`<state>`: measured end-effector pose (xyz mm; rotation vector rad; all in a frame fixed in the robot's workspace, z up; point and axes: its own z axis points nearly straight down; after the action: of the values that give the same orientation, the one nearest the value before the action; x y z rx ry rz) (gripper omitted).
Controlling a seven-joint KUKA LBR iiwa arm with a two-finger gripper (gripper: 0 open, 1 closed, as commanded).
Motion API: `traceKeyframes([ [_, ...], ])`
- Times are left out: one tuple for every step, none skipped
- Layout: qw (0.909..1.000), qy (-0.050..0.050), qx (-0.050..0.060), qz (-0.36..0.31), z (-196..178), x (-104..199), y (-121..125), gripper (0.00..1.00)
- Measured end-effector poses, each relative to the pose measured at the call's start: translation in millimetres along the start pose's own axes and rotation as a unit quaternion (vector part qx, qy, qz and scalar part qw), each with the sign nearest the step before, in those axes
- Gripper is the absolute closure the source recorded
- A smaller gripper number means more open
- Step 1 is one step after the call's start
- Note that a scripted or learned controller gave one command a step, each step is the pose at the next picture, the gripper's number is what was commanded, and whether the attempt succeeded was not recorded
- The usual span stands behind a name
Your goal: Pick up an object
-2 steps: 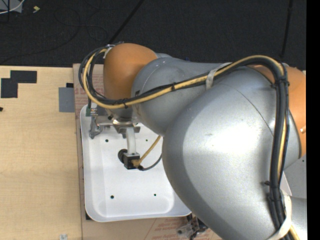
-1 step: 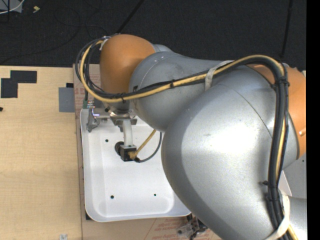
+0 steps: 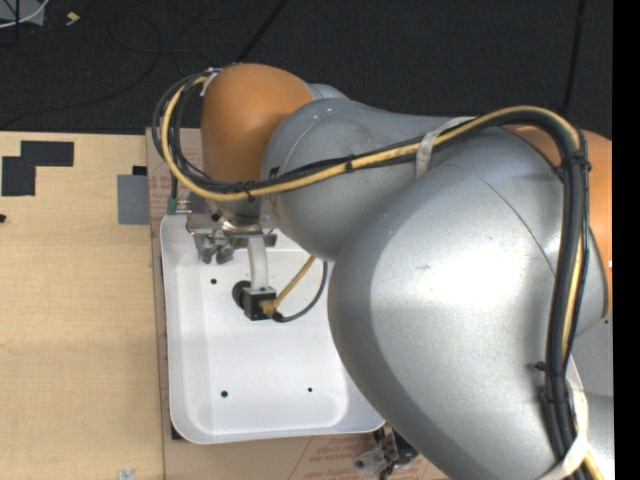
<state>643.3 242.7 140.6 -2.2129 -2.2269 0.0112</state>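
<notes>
Your gripper (image 3: pixel 232 240) hovered low over the far end of the white bin (image 3: pixel 250 368), mid-approach. You couldn't tell whether it was open or closed. The next move probably called for a target to grasp.

- The arm (image 3: pixel 450 268) is smooth grey, with an orange band (image 3: pixel 250 108) above the wrist.
- A yellow cable (image 3: pixel 350 165) and a black cable (image 3: pixel 573 268) run along it.
- The gripper (image 3: pixel 222 250) is silvery bare metal.
- The bin (image 3: pixel 250 398) is plain white, marked with a few small dark dots.
- The table (image 3: pixel 70 318) is pale tan, patterned with black blocks (image 3: pixel 40 161) and one grey rectangle (image 3: pixel 131 198).
</notes>
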Motion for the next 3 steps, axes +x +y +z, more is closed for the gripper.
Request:
traceKeyframes([
  [1.0,0.002,-0.003,0.001,-44,-4,0,1.0],
  [1.0,0.002,-0.004,0.002,-88,-1,1,1.0],
  [1.0,0.004,-0.009,0.002,-219,-1,1,1.0],
])
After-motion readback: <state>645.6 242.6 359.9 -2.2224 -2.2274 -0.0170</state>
